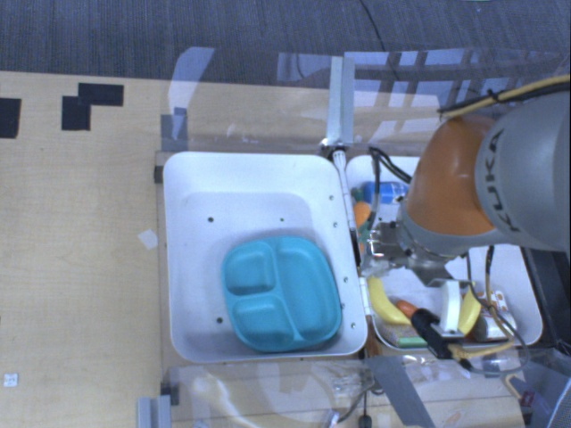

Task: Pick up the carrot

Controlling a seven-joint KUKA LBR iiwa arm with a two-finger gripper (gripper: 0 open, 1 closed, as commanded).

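Orange is showing in two places in the right bin (526, 292), and I am reading the larger patch, lying tight against that bin's left wall just below a blue thing (385, 191), as the carrot (361, 213). The arm (482, 185) is hiding most of it, so its full length and the way it is pointing are not showing. A smaller orange-red bit (406, 308) is sitting further toward the front, touching a banana (384, 300), and it may be confusing the choice. Judging by its look, the carrot is probably going to be handling as a light, stiff, smooth, tapering piece, so a grip across the thicker middle is looking safer than one near the thin end, where it may be slipping out. The gripper (393, 248) is hanging over the right bin, just to the right of the carrot; whether it is open or closed I cannot tell, since the wrist is covering it. The wall is leaving little room on the carrot's left side, so closing along the wall rather than across it is seeming wiser. The bin floor is looking smooth and white, likely letting things slide when nudged. The left bin (223, 194) is carrying a blue divided plate (281, 294), and both bins are resting on a pale wooden bench (80, 257) with dark carpet (178, 16) beyond.
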